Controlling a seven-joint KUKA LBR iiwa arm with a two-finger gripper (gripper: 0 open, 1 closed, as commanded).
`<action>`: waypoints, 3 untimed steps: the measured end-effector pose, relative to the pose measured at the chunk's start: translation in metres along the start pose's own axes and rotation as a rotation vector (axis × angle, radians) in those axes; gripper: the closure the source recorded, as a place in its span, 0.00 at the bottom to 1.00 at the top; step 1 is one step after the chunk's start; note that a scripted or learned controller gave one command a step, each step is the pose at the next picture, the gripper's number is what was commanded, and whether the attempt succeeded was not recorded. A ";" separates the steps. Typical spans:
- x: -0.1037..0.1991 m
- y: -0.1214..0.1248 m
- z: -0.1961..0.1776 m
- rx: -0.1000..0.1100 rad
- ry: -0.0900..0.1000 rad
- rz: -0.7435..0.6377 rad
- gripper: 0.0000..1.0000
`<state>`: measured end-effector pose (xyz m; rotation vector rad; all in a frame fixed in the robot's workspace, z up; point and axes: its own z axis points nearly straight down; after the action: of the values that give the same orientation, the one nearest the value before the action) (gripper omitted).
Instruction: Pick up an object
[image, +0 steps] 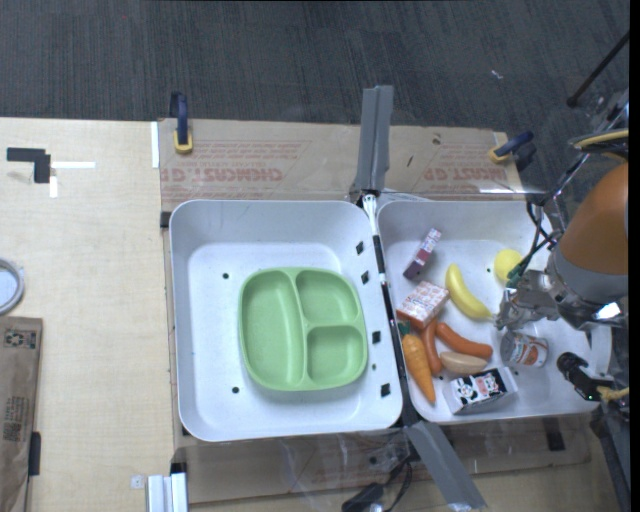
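Note:
The right bin (470, 225) holds several toy foods. A banana (465, 291) lies in its middle, with a yellow lemon (508, 265) to the right. A small purple box (422, 254) sits further back. A pink-and-white box (423, 301), an orange carrot (418, 367), a hot dog (462, 352) and a black-and-white milk carton (479, 390) crowd the front. A small silver can (523, 351) lies by the right wall. My gripper (517, 308) hangs over the right side of this bin, just above the can and right of the banana.
The left bin (195, 300) bears a green divided plate (302, 328). A grey divider post (375, 140) stands between the bins at the back. Clamps (180, 125) sit on the cardboard behind. Cables hang at the far right beside the arm (600, 235).

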<state>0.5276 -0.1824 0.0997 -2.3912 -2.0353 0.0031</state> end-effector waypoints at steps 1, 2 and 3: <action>0.000 0.000 0.000 0.000 0.000 0.000 0.00; 0.042 0.041 0.008 -0.001 0.000 -0.034 0.00; 0.060 0.100 -0.132 -0.003 -0.002 0.115 0.00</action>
<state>0.6367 -0.1393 0.2314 -2.5069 -1.8968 0.0027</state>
